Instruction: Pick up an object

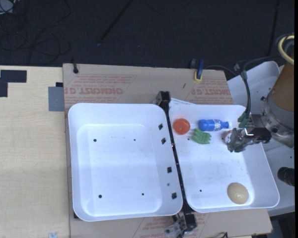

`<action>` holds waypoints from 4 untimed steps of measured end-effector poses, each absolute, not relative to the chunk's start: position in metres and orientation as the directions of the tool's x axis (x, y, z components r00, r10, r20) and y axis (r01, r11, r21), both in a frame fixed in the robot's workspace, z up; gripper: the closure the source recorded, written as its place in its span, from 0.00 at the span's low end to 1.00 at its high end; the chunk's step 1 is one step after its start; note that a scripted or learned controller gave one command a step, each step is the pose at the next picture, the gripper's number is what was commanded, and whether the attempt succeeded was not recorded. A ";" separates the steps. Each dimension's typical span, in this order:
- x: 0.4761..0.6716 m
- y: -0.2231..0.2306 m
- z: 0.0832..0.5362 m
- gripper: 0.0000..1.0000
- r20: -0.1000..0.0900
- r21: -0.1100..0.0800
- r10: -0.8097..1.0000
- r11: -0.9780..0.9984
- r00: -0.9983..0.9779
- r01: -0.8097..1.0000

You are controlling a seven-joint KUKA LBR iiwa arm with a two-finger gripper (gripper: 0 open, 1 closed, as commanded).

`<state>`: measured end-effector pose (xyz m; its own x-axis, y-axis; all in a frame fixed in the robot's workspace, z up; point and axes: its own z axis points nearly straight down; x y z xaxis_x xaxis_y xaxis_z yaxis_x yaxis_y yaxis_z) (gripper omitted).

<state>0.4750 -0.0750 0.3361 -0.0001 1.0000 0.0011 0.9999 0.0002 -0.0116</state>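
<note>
Four items lie in the right bin (268, 182): round orange ball (181, 126), blue bottle (212, 125), nubbly green toy (202, 137), smooth tan egg (238, 192).

Two white bins (116, 110); one orange ball (181, 126), blue bottle (212, 125), green toy (202, 137), beige ball (238, 193).

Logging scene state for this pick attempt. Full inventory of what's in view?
white bins: 2, white, side by side on the bench
orange ball: 1, orange, right bin, far left part
blue bottle: 1, blue, right bin, far side, lying down
green toy: 1, green, right bin, just below the bottle
tan ball: 1, beige, right bin, near right corner
cardboard sheet: 1, brown, under the bins
arm: 1, grey and orange, right edge
end effector: 1, dark, over right bin's right side
</note>
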 end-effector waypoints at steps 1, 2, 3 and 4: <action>0.475 -0.081 0.285 1.00 0.001 -0.009 1.000 -0.001 0.001 1.000; 0.477 -0.085 0.402 1.00 -0.002 0.011 1.000 0.001 -0.001 1.000; 0.475 -0.076 0.312 1.00 0.002 -0.012 1.000 0.000 0.000 1.000; 0.477 -0.075 0.442 1.00 -0.002 0.012 1.000 0.001 -0.001 1.000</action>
<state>0.4769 -0.0755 0.4425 -0.0007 1.0000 -0.0018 0.9999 0.0007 0.0122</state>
